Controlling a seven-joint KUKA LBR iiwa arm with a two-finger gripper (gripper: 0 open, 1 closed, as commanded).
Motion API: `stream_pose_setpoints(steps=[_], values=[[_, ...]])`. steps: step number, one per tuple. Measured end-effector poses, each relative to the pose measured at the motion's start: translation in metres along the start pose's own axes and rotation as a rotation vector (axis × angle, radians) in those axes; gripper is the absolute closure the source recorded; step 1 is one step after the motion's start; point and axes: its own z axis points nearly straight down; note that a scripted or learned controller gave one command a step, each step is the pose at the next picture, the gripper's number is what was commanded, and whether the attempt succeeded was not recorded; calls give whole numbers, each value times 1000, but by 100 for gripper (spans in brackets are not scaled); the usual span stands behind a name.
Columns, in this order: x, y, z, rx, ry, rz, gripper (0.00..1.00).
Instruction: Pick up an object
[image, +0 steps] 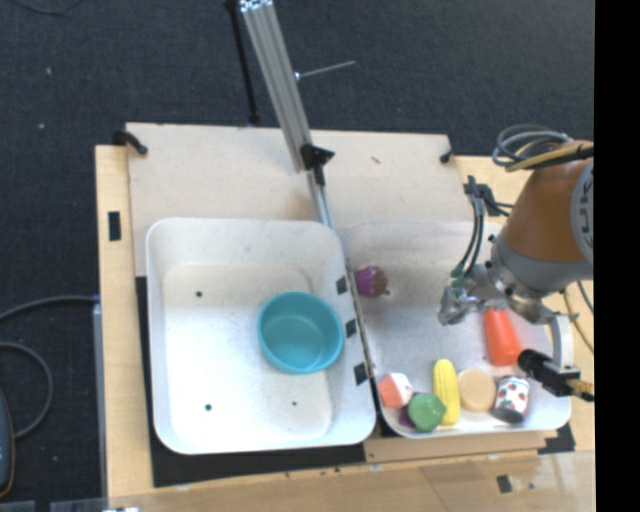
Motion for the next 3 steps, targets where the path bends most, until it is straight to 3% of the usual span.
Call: stream_pose_setpoints(steps=[2,3], values=[[-2,5,-88,3,1,-1,100],[49,23,-72,9,2,-3,100]])
